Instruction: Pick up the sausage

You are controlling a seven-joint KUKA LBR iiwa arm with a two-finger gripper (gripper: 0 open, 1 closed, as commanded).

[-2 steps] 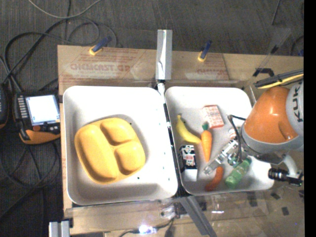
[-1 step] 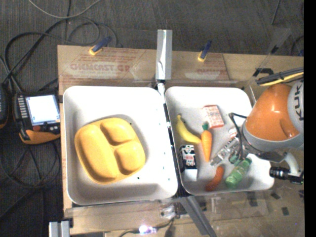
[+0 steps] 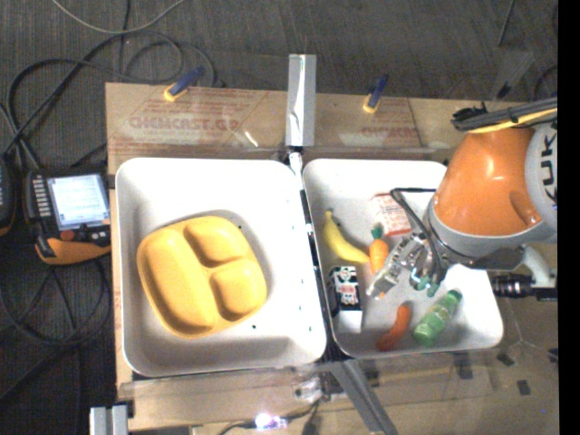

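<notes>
Camera view looks down on the tabletop, and going from the left: a handheld control pendant with a lit screen lies on the dark floor beside it. Next comes the left bin, which carries a yellow three-compartment plate near its middle. A metal post stands at the far edge where the two bins meet.

Just past the divider, in the right bin, a small dark box lies close to the left wall, with a banana just beyond it on the far side. A carrot sits beside the banana's right end, and a red-and-white packet lies farther back. The hand hangs over the middle of this bin; whether it is spread or pressed together cannot be told. The sausage, reddish-orange, lies near the bin's near wall, just on the near side of the hand and apart from it. A green bottle rests tilted just right of the sausage. The arm's orange band looms at the right.
</notes>
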